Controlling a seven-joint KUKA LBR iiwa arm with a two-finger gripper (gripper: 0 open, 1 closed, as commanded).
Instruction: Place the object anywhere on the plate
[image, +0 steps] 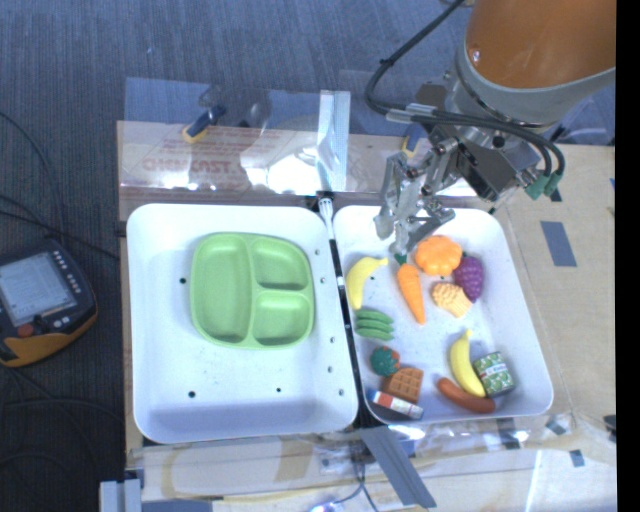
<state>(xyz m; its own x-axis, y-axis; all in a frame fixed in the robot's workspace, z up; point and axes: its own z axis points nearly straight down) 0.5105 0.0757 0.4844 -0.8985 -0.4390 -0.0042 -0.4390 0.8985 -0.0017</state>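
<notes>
A green divided plate lies in the left bin. My gripper hangs over the back of the right bin, fingers pointing down just above the top of an orange carrot. Nothing shows between the fingers. Beside the carrot lie an orange pumpkin-like fruit, purple grapes and a yellow banana.
The right bin also holds a green bean pod, a corn piece, a second banana, a green can, a sausage, a waffle and a broccoli-like piece. A teach pendant lies left of the bench.
</notes>
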